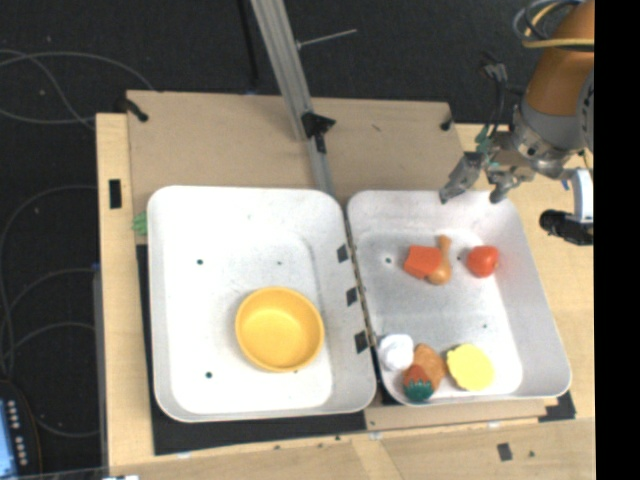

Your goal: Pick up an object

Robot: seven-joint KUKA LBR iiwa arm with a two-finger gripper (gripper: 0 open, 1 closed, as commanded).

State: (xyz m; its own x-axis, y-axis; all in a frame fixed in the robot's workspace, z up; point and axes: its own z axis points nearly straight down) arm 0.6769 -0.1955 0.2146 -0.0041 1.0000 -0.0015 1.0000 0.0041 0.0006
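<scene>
worktop: bare tan board, dark floor with cables around | left bin: yellow bowl | right bin: orange block, red ball, yellow disc near its front edge | gripper: fingers spread, nothing between them, above right bin's far edge

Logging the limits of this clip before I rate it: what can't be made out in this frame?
- Arm: cut off by the camera view's right edge above the wrist.
- Small pile in the right bin's near corner: white, orange and green pieces overlap, too small to identify.
- Orange object: blurred; its tan end may be a separate piece.
</scene>
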